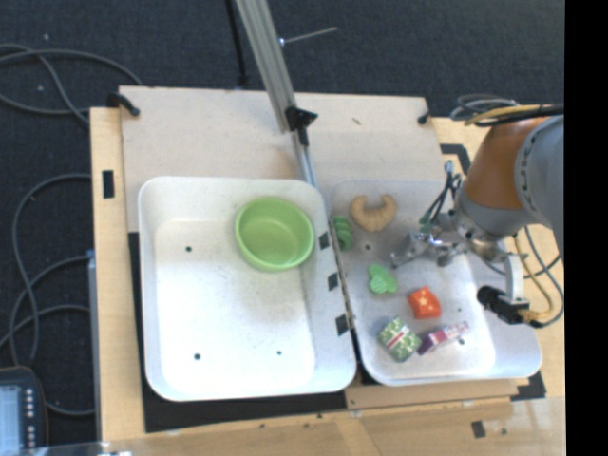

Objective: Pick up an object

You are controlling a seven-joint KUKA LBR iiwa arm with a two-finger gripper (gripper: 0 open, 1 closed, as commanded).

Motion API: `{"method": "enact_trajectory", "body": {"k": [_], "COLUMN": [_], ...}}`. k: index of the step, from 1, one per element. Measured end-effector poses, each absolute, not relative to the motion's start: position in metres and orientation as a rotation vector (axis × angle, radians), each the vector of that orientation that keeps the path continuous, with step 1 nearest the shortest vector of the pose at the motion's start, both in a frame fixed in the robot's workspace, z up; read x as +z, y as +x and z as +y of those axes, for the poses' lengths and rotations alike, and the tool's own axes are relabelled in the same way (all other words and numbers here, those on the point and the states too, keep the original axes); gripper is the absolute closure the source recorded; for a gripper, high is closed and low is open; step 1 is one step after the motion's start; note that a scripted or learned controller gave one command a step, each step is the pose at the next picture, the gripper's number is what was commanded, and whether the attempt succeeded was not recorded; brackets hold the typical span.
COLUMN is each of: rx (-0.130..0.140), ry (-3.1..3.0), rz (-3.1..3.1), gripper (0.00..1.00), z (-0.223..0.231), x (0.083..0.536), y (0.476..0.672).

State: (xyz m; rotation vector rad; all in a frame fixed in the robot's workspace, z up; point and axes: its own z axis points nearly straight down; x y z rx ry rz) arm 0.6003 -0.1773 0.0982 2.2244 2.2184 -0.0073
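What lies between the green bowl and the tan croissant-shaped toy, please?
In the camera view, the adjoining rims of the two bins run between the green bowl and the tan croissant-shaped toy, with a small green object just inside the right bin.

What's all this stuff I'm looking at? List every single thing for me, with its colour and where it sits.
Shallow plastic bins: two, white, side by side on the bench; left bin, right bin.
Round plastic bowl: one, light green, upper right of the left bin.
Curved croissant-shaped toy: one, tan, top of the right bin.
Small block at the divider: one, green, left edge of the right bin.
Soft lump: one, bright green, middle of the right bin.
Chunky block: one, orange-red, right of the lump.
Patterned cube: one, green and white, bottom of the right bin.
Slim tube-like item: one, purple-pink, beside the cube.
Metal pole: one, grey, slanting from the top.
Robot arm: one, grey with orange band, right side; its hand sits over the right bin.
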Motion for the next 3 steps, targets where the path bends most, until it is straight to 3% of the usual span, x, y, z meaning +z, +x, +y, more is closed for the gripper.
{"method": "enact_trajectory", "body": {"k": [1,3], "rx": [0.003,0.007], "ry": [2.225,2.213], "rz": [2.212,2.221], "gripper": [1.0,1.0], "z": [-0.177,-0.176], "x": [0.112,0.226], "y": [0.603,0.602]}}
